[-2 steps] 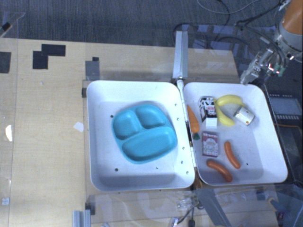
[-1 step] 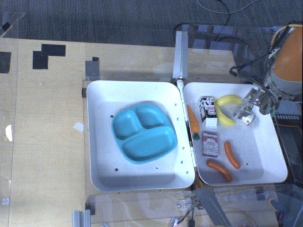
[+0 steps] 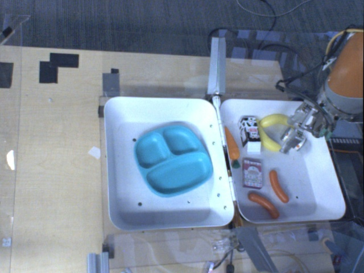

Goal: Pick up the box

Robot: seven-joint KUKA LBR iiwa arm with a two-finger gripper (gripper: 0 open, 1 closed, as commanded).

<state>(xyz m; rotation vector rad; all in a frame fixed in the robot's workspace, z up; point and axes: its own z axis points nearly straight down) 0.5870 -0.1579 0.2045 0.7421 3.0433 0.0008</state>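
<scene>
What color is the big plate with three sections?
Bright blue divided plate, seen in the camera view.

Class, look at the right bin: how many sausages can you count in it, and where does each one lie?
2. One sausage lies right of the box; the other sausage lies below the box, near the bin's front edge. Others could be hidden under the gripper.

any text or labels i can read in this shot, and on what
No text can be read in this view.
Box: red printed face with a pale patch, too blurred to read.
Carton: black-and-white cow pattern, any lettering too small to read.
Black squares on the bench: plain marks, no writing.
</scene>
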